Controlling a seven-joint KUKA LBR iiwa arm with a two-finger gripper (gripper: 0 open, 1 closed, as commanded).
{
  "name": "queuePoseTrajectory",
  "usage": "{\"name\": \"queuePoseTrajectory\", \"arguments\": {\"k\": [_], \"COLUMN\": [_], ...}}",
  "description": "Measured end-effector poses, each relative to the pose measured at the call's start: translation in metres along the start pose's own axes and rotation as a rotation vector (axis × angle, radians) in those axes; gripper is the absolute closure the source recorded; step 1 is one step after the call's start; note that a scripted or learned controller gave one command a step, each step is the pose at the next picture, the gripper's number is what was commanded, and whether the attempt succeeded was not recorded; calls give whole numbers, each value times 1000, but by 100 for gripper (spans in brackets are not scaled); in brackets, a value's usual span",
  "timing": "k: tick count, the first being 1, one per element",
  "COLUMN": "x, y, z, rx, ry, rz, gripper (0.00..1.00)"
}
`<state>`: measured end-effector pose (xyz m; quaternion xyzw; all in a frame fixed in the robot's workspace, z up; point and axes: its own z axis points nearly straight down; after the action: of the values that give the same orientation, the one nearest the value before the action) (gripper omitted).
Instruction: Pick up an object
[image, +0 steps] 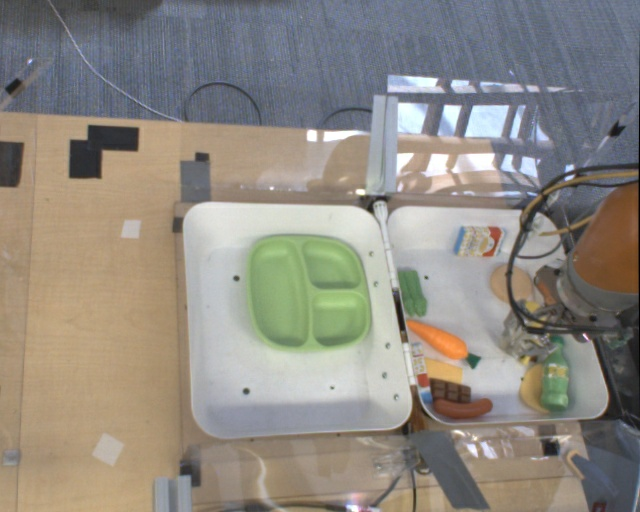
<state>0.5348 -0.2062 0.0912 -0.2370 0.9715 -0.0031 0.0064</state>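
Green bottle (555, 385) just below the end effector (528, 340) — its grip state unclear.

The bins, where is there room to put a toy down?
Bare floor rings the green tray in the left bin, widest along its front wall. The right bin is crowded: carrot, sausage, bottle. A patch lies below the small carton.

Green divided tray (306, 293) lying in the left white bin (215, 390), three compartments facing up. Wooden bench (90, 330) beneath, marked with black squares (100, 146) near the far left edge and pale paper scraps (107, 449) closer in. Thin white cable (110, 82) and a dark looped cable (222, 96) trailing over the grey carpet (300, 50) beyond.
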Motion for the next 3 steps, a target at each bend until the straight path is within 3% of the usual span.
{"name": "queuePoseTrajectory", "arguments": {"k": [1, 2, 3], "x": [9, 6, 5], "y": [5, 4, 34], "z": [-74, -86, -130], "rx": [-2, 4, -2], "ry": [1, -7, 0], "rz": [-304, -302, -234], "gripper": [100, 100, 100]}}
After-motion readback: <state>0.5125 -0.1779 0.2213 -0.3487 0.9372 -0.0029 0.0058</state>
